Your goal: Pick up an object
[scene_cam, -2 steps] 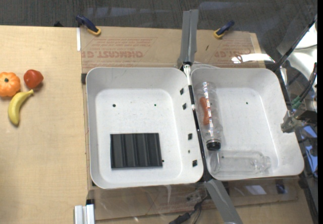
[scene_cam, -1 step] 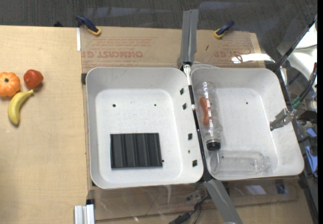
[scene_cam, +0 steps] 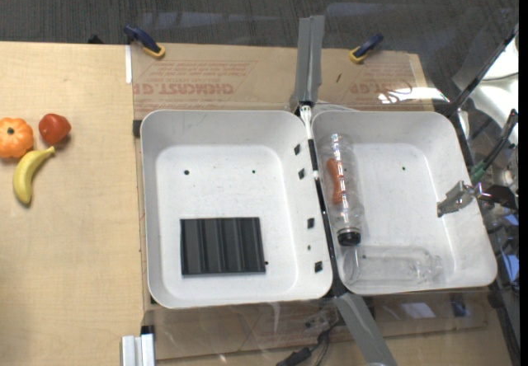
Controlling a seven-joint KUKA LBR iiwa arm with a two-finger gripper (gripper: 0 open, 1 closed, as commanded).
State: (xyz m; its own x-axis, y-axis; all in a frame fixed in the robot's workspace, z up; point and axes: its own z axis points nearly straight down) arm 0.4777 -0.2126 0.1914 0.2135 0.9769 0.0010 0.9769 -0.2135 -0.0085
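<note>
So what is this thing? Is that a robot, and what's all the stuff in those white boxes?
Yes, part of a robot! The picture is taken by a camera up above a bench, looking down. The robot's arm comes in from the right edge, and its gripper, a metal pincer, hangs over the right side of the right bin. It isn't holding anything.

Its job is to pick something up. In the right bin lie a clear bottle with orange inside and a dark cap, and another clear bottle near the front edge. The left bin has a dark ribbed block in it.

On the wooden table to the left sit a banana, an orange fruit and a red one.
</note>
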